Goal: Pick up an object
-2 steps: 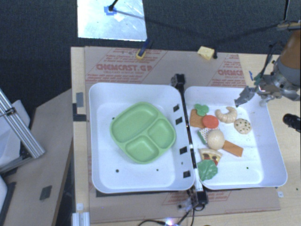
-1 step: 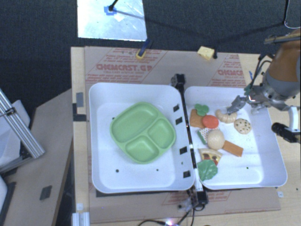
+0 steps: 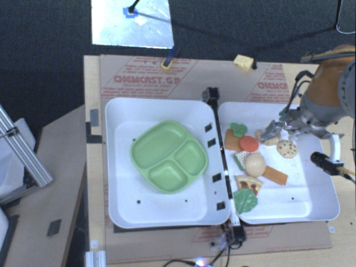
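Note:
The right bin (image 3: 311, 204) holds several toy foods: a green piece (image 3: 238, 129), a red tomato (image 3: 248, 144) on an orange slab (image 3: 231, 140), a chocolate-chip cookie (image 3: 287, 148), a beige ball (image 3: 255, 164), an orange wedge (image 3: 275, 175), a pizza slice (image 3: 247, 183) and a green leaf (image 3: 245, 201). My gripper (image 3: 271, 132) hangs low over the bin's upper middle. Its tip is right above a small beige piece (image 3: 269, 141), just left of the cookie. Nothing is visibly lifted.
A green divided plate (image 3: 168, 156) lies in the left bin (image 3: 122, 204). A black divider with clips (image 3: 218, 149) runs between the bins. A yellow block (image 3: 243, 62) and a yellow-blue tool (image 3: 168, 60) sit on the cardboard behind them.

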Controlling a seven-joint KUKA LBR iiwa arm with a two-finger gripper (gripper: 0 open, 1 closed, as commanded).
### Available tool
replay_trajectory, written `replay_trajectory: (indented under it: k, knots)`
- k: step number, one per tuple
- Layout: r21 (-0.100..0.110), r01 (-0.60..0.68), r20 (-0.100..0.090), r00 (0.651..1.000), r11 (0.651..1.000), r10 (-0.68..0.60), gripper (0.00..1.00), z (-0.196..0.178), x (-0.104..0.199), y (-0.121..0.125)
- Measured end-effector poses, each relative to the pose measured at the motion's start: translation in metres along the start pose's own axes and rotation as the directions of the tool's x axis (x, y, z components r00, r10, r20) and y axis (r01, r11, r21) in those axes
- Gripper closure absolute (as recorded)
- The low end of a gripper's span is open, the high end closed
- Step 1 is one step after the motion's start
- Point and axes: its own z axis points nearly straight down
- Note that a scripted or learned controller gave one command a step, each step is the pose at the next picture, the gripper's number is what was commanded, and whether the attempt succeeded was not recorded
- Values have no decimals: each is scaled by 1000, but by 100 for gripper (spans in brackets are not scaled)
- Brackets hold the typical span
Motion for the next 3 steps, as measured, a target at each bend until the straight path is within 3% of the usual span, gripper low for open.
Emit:
replay_trajectory:
  k: [1,2,3]
  knots:
    - [-14,0,4,1000,1000,0,0,32,0,4]
    - [-9,0,2,1000,1000,0,100,23,0,3]
    - [-10,2,3,1000,1000,-2,100,-40,6,6]
